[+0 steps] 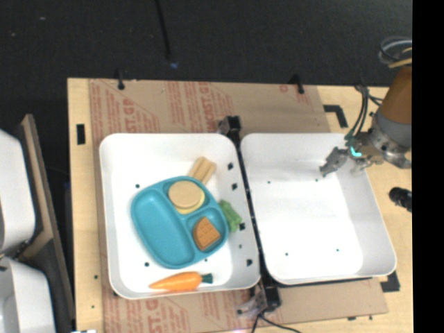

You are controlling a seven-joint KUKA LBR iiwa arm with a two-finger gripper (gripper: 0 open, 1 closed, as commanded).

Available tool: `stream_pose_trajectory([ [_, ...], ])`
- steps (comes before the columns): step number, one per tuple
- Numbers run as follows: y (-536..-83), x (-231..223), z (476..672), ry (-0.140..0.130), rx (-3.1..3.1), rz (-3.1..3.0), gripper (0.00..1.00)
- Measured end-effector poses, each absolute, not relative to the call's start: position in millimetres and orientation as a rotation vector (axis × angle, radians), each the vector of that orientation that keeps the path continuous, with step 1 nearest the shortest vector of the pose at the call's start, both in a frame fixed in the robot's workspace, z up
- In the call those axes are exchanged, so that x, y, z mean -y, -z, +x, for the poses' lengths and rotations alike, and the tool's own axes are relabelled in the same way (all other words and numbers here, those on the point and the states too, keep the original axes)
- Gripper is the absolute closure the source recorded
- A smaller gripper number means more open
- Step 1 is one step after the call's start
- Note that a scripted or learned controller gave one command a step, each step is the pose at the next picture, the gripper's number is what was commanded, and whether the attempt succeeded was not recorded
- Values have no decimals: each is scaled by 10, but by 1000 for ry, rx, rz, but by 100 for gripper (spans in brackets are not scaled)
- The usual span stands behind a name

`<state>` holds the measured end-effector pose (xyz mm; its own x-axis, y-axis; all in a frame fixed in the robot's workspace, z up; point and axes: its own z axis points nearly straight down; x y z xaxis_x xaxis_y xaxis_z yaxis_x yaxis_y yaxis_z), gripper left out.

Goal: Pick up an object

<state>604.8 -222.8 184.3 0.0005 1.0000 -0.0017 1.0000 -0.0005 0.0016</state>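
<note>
The left bin (114, 186) holds a blue divided plate (161, 227). A round tan biscuit (187, 195) and a brown toast piece (206, 234) lie on the plate. Behind the plate sits a light wooden block (202, 168), and a green piece (232, 216) lies at the plate's right edge. An orange carrot (180, 282) rests near the bin's front wall. My gripper (345, 161) hovers over the far right corner of the right bin (312, 262), far from all these objects. Its fingers are spread and nothing sits between them.
The two bins meet at a black clip line in the middle (244, 193). The arm's orange band (400, 96) reaches in at the right edge. Cardboard covers the bench around the bins, and white boxes stand at the far left (14, 186).
</note>
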Motion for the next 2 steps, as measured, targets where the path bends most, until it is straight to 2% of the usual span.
stream_pose_trajectory([
  [1,-1951,2235,6050,-1,-2218,2219,100],
  [2,-1946,2234,6049,0,-2219,2220,0],
])
